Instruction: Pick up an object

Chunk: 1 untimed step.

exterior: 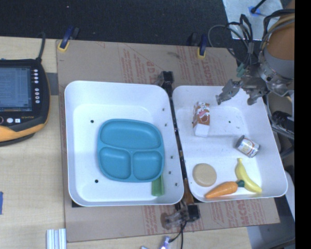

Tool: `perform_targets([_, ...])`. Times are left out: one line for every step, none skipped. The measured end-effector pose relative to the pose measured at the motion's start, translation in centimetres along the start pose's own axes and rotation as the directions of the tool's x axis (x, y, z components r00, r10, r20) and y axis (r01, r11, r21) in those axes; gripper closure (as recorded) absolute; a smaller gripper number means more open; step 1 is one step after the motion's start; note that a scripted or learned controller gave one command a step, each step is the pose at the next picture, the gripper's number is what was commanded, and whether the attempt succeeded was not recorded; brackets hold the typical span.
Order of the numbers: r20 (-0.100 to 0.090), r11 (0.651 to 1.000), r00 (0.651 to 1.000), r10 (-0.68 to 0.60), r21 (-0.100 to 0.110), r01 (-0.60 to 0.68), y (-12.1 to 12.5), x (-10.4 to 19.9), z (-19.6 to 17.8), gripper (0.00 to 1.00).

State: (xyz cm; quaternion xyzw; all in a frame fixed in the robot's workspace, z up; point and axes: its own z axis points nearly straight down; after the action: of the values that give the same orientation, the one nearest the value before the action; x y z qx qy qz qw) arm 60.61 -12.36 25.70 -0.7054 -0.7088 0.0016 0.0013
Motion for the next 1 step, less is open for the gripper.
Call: perform_targets([0.001, 1.000, 1.000, -0.002, 0.002, 0.002, 3.45, 1.17, 11.10, 0.00])
